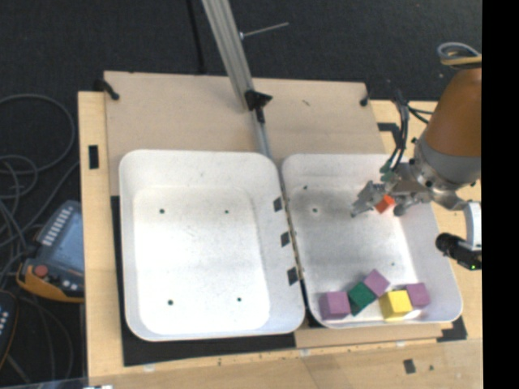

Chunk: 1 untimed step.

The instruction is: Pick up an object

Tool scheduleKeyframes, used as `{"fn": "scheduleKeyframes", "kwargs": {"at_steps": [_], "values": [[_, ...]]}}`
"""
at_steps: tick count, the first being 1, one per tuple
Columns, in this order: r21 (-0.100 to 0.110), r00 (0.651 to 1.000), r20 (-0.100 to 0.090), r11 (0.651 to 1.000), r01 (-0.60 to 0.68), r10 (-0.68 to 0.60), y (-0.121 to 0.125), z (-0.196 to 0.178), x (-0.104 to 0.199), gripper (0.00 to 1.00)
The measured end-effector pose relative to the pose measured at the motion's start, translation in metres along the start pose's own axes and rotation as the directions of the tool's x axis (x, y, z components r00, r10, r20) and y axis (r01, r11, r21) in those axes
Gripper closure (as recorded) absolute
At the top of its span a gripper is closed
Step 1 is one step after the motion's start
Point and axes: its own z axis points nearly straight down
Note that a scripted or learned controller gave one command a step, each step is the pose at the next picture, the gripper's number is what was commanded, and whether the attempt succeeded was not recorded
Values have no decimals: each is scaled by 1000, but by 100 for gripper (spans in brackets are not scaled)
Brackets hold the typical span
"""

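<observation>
My gripper [381, 201] hangs over the upper right part of the right bin [324, 233], below the orange-banded wrist. A small orange-red block [384, 204] shows between its fingers, and the gripper is shut on it. It seems lifted a little off the bin floor. Along the bin's front edge lie several more blocks: a purple one [333, 304], a green one [361, 298], a purple one [376, 282], a yellow one [396, 304] and a purple one [417, 294].
The left bin [199, 241] sits beside the right one, with a divider edge [288, 233] between them. A metal strut [235, 55] slants in from the top toward the bins' junction. Cables and a handheld pendant [57, 250] lie off the bench's left side.
</observation>
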Motion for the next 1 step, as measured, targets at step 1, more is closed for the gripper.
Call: {"fn": "scheduleKeyframes", "kwargs": {"at_steps": [1], "values": [[10,1000,1,1000,-1,1,-45,100,-58,0]]}}
